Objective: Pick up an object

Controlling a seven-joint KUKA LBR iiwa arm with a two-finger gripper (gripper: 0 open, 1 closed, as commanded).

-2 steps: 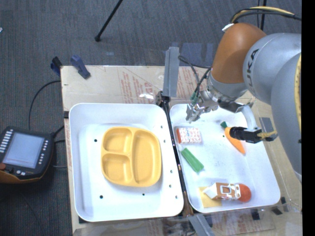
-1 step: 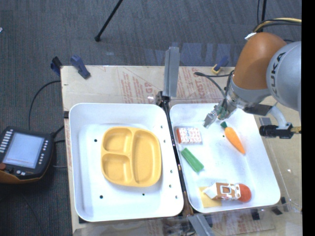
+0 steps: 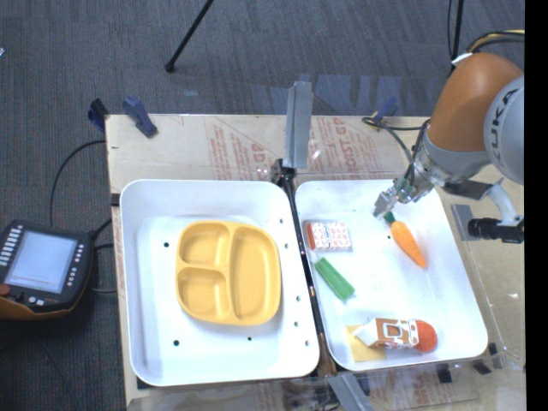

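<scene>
In the right bin (image 3: 454,311) lie an orange carrot (image 3: 409,243), a red and white checkered packet (image 3: 329,235), a green stick (image 3: 335,278), a small carton with a red end (image 3: 399,334) and a yellow slice (image 3: 366,347) under it. My gripper (image 3: 388,205) hangs over the bin's back part, just above and left of the carrot's green tip. Its fingers look slightly apart with nothing between them.
The left bin (image 3: 141,229) holds a yellow divided plate (image 3: 229,272). A metal post (image 3: 298,131) stands behind the divider between the bins. A teach pendant (image 3: 41,268) sits off the bench at the left. Blue clamps (image 3: 139,115) lie at the back left.
</scene>
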